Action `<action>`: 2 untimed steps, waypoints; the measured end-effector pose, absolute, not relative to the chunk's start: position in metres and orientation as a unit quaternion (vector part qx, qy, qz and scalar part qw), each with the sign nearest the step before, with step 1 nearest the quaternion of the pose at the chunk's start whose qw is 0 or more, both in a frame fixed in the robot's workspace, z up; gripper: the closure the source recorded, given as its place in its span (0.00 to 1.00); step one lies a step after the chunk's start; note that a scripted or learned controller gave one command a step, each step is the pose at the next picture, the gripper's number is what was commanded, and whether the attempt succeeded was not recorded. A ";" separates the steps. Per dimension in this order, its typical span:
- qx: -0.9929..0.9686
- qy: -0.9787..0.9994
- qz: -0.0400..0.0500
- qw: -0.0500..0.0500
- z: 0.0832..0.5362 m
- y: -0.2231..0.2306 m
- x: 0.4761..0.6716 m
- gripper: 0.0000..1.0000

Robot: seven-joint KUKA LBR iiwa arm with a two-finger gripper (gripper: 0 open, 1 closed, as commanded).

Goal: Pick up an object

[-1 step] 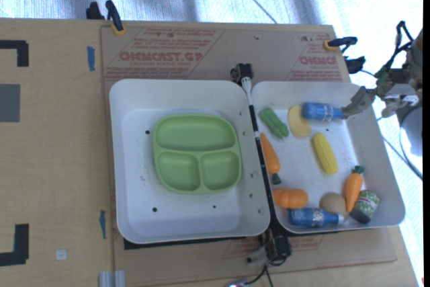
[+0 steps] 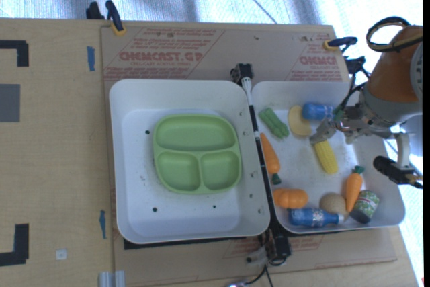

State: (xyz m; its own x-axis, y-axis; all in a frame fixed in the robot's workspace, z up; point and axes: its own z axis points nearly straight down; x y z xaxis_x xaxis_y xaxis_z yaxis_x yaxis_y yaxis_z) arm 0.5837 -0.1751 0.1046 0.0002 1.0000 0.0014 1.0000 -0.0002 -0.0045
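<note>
- The gripper point(image 2: 327, 131) hangs low in the right bin point(image 2: 393, 215), w/ its fingertips at the top end of the corn cob point(image 2: 326, 155). If the fingers are released or clenched cannot be told from this view.
- The corn cob lies flat and a bit slanted near the bin's middle; nothing shows that it is already between the fingers.
- Risk 1: the contact is at the cob's end, not its middle, so a closing can push it away or let it swing and slip out.
- Risk 2: the yellow round piece point(image 2: 298, 120) and the blue item point(image 2: 316, 110) lie just beside the fingertips, so they can be bumped or caught instead.
- The green stick point(image 2: 273, 123) and the carrot point(image 2: 270, 154) by the left wall lie further off, less prob. disturbed.
- The left bin point(image 2: 127, 165) holds a green tray point(image 2: 197, 152), not involved.
</note>
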 end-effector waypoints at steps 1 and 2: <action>-0.707 -0.707 -0.001 -0.002 0.086 -0.171 0.541 0.00; -0.708 -0.707 -0.001 -0.005 0.098 -0.172 0.543 1.00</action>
